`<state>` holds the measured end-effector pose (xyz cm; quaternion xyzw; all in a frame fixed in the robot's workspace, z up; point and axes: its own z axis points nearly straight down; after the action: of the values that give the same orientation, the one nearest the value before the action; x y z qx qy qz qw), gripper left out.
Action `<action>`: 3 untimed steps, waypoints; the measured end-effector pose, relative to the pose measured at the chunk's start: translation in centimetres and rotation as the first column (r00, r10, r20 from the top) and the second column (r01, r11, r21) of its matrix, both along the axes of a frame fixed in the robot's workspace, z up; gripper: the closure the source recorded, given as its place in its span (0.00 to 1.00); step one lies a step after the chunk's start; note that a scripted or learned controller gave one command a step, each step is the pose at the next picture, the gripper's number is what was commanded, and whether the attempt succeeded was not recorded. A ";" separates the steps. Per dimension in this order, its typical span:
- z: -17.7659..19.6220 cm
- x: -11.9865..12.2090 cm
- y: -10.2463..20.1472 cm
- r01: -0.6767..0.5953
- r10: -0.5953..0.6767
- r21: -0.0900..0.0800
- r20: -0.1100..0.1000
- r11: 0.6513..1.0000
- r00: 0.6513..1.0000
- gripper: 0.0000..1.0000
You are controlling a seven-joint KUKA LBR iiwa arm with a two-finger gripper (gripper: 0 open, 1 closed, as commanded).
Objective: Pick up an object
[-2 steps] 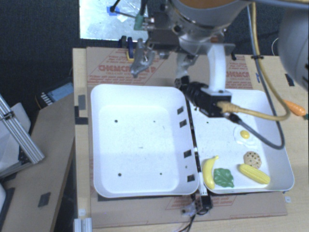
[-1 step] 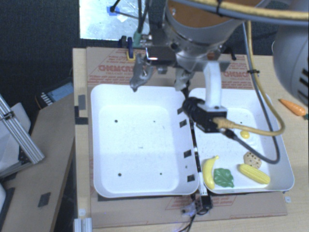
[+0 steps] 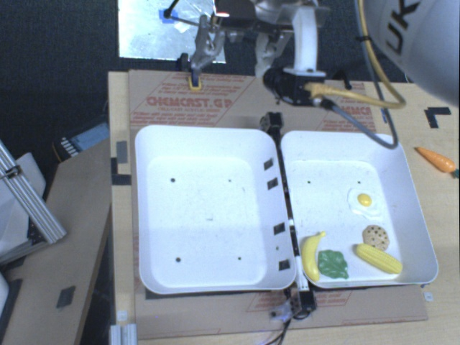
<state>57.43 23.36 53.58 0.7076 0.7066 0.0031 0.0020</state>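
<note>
The right bin [image 3: 402, 185] holds a fried egg [image 3: 364, 200], a cookie [image 3: 375, 236], a corn cob [image 3: 379, 259], a banana [image 3: 311, 256] and a green leafy piece [image 3: 333, 264], all near its front right corner. My gripper [image 3: 237, 47] hangs high over the cardboard behind the two bins, far from these objects. Its two fingers [image 3: 204, 45] stand apart, open, with nothing between them.
The left bin [image 3: 144, 192] sits beside the right one, joined by a black-clipped divider [image 3: 282, 192]. An orange carrot [image 3: 436, 159] lies outside on the bench at right. A yellow cable [image 3: 359, 95] trails from the wrist over the right bin's back edge.
</note>
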 end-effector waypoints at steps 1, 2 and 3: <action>0.0 -6.0 -2.9 -0.001 0.001 -0.001 -0.007 1.000 1.000 0.00; -0.1 -8.9 -2.5 -0.006 0.006 0.000 -0.007 1.000 1.000 0.00; -19.8 -8.9 -5.4 0.000 -0.001 -0.008 -0.022 1.000 1.000 0.00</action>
<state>48.51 18.01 33.82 0.7078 0.7064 -0.0074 -0.0029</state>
